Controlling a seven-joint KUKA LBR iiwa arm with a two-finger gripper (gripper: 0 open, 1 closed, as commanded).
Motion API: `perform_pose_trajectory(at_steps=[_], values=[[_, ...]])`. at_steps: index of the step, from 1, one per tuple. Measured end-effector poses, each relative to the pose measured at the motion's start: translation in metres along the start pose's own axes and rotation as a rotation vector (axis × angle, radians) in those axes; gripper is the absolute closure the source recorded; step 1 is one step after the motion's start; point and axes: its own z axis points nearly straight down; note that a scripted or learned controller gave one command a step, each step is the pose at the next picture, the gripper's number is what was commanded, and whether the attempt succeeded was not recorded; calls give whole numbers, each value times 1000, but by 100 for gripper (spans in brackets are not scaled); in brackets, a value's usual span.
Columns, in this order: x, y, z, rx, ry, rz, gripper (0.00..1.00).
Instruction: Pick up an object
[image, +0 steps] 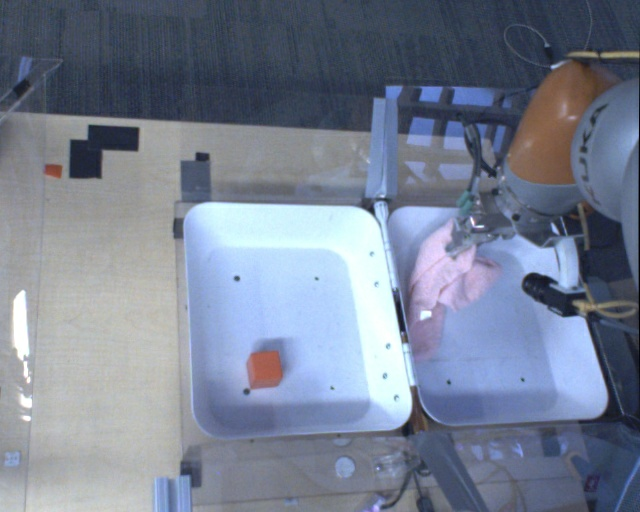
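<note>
Bench (100, 330) of pale wood carries two shallow white plastic bins side by side. Near the front left corner of the left bin (290, 225) sits a small orange block (265, 369). Along the left wall of the right bin (520, 395) hangs a crumpled pink cloth (445, 285), its top pinched between the two-finger gripper (468, 228) near the bin's rear edge.
</note>
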Motion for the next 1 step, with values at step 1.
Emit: perform_pose_trajectory(at_steps=[1], values=[[49, 44, 1, 2, 1, -60, 100]])
